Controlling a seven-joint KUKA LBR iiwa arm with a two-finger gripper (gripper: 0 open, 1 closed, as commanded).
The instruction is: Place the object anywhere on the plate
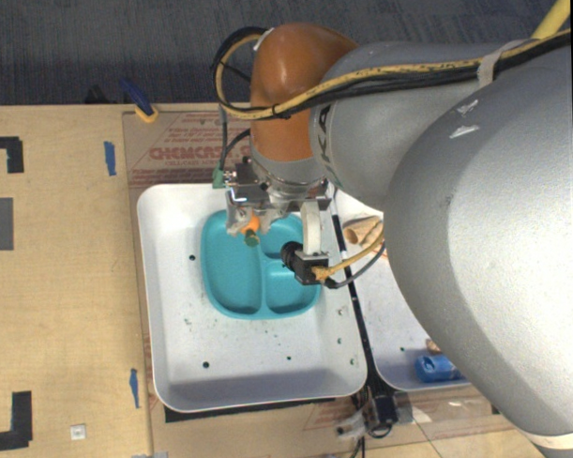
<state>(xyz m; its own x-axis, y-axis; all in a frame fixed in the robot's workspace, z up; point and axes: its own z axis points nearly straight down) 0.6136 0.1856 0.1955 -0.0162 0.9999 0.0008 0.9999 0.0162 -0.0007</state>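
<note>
Pincer (252, 223): hung low over the upper left part of the teal plate (234, 277), directly beneath the orange band (286, 73) of the grey arm (473, 198). Could not tell whether clenched or released, since the metal parts sat crowded together under the wrist.

Saw a small orange piece (249, 228) with a green tip right at the pincer's lower end, above the plate's left compartment. Could not tell whether gripped or merely resting on the teal surface.

Noted the plate as two-part, split by a low ridge, and set in the upper middle of the left white bin (178, 359). Spotted a black fitting (293, 258) with a yellowish cable (358, 260) over the plate's right compartment. Counted a few dark specks on the bin floor in front of the plate.

Made out, in the right white bin (396, 365), a tan object (364, 232) near the far edge and a blue item (434, 367) near the front edge, well apart, with the arm covering most of that bin.

Saw printed cardboard (180, 147) under the bins' far side, strips of blue tape (109, 156) on the bench, and black tape marks (10, 153) at the left.
</note>
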